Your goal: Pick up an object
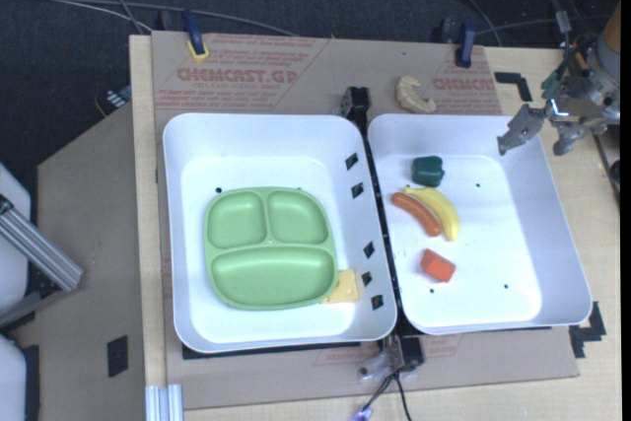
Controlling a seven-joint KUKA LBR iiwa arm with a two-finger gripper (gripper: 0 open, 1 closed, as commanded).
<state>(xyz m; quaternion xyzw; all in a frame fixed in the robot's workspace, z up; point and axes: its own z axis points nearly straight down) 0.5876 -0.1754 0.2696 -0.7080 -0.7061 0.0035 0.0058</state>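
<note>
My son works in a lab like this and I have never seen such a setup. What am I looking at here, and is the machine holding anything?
This is one picture, taken by a camera fixed above a workbench and looking down at a slant. The machine is a robot arm that reaches in from the right; its gripper, the part that grasps, sits at the upper right corner of the right bin, with its two fingers spread. There is nothing between them, so it holds nothing yet.

On the bench are two shallow white bins side by side. The left bin holds a green divided plate and a small yellow piece at the plate's lower right edge. The right bin holds toy foods: a green pepper, a banana, an orange sausage-like piece alongside the banana, and a small orange block. A beige lump lies on the board behind the bins.
</note>
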